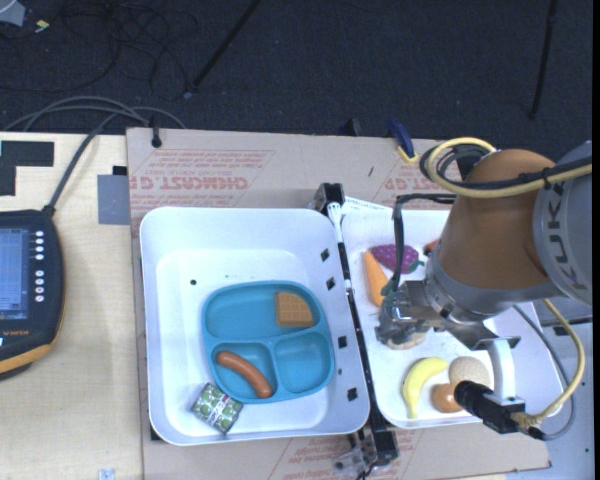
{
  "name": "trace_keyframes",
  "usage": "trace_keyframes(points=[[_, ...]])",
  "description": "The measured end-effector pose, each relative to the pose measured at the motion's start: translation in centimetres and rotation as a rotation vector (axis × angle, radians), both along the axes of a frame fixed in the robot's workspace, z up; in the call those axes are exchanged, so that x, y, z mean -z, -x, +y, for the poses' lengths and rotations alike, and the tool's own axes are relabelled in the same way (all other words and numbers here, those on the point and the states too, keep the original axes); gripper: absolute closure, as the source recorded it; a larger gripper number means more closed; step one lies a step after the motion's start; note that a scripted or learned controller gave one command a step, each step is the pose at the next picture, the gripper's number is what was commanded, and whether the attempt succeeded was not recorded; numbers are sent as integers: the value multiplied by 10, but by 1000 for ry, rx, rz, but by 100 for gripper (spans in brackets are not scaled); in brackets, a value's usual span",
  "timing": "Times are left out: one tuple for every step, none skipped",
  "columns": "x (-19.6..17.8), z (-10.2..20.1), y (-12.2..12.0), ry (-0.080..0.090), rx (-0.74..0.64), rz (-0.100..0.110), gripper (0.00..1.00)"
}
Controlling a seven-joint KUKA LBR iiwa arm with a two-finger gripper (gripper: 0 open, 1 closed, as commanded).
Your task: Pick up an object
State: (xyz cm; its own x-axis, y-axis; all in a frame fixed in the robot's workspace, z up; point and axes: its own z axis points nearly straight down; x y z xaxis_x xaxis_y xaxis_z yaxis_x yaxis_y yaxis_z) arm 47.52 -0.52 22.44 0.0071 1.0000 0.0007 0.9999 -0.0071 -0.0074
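Observation:
My gripper (400, 323) is low in the right bin (540, 368), near its left wall, and the grey and orange arm covers much of that bin. Right under the gripper a pale beige item (408, 342) peeks out. An orange carrot-like piece (376, 274) and a purple item (396, 258) lie just beyond the gripper. A yellow banana (420, 380), a tan round item (469, 370) and an orange-brown item (444, 397) lie in front of it.
The left bin (170, 268) holds a blue divided plate (302, 366) with a waffle piece (294, 310) and a sausage (244, 372). A green patterned packet (217, 407) lies beside the plate. A handheld controller (10, 288) sits at the far left.

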Motion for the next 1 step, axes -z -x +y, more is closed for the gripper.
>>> trace_keyframes(points=[[-198, 77, -2, -4, -16, -23, 100]])
